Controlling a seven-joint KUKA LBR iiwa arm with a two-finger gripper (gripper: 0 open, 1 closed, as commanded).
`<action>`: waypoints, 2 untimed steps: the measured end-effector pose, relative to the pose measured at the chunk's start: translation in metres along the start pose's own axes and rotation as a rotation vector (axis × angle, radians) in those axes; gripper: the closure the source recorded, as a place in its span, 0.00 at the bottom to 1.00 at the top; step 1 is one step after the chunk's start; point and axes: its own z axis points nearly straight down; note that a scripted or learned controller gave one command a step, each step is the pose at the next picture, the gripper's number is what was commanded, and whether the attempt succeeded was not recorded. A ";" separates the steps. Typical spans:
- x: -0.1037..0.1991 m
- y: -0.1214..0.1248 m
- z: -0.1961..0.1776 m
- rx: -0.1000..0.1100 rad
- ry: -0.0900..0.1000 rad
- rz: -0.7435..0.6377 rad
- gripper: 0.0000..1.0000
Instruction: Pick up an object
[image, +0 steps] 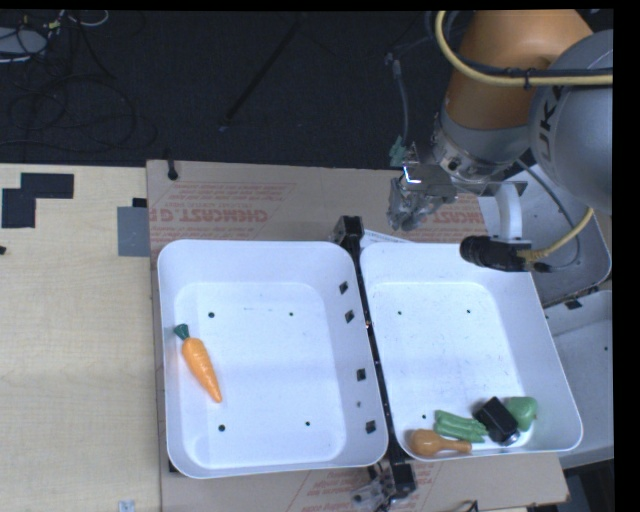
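camera view puts my gripper (408, 212) above the right bin's (560, 375) far rim — whether it's open or closed i can't tell. i'd pick the lone carrot (201, 367) in the left bin (250, 260), near its left wall — descend centered, closing across its width.

There are two white bins: the left bin (170, 300) holds one carrot (200, 367), and the right bin (545, 340) holds four things: one pear (437, 443), one green pod (459, 426), one black block (497, 419), one green lump (521, 408).
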 end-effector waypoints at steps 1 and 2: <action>0.079 -0.001 -0.051 0.001 0.001 0.000 1.00; 0.134 -0.001 -0.023 0.009 -0.001 0.001 1.00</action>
